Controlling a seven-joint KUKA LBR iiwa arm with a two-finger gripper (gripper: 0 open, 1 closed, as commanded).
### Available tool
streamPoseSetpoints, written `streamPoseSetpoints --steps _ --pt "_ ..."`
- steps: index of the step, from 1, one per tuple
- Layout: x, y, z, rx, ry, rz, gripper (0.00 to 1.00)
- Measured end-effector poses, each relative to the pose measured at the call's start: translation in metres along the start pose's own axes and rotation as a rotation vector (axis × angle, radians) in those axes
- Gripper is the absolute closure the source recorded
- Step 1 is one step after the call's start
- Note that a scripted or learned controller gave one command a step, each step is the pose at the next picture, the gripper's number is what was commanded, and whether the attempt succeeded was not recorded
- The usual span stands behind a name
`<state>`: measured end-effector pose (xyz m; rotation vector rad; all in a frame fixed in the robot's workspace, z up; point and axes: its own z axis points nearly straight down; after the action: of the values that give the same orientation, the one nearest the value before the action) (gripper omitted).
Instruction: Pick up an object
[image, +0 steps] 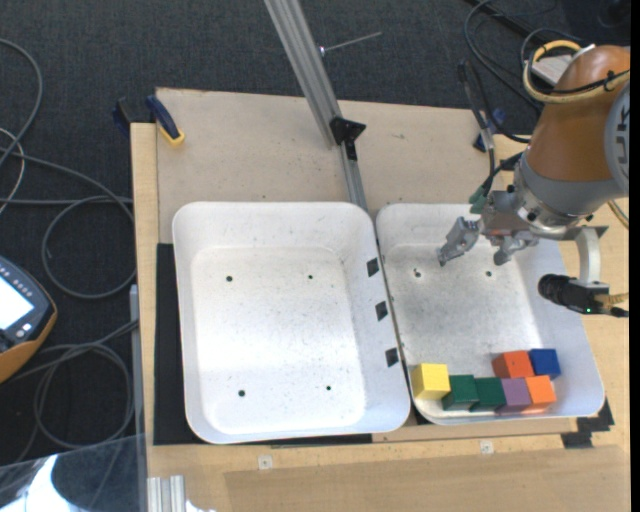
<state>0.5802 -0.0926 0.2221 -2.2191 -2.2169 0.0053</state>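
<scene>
**Gripper up over rt bin, blocks at near edge**

Camera view: gripper (478, 247) hangs over far part of rt bin (455, 310), fingers spread wide w/ nothing between. Blocks bunched along near rim, well apart from it: yellow block (432, 379), green block (476, 391), purple block (516, 393), orange block (540, 390), red block (516, 364), blue block (545, 361).

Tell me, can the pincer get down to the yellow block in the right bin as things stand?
Probably yes. The pincer hangs open over the far end of the right bin, and the yellow block lies uncovered at the near end, green block beside it.
</scene>
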Motion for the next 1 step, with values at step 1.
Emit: streamPoseSetpoints --steps 1 --pt "-0.0044 0.0075 0.0568 0.002 0.0 0.0 0.0"
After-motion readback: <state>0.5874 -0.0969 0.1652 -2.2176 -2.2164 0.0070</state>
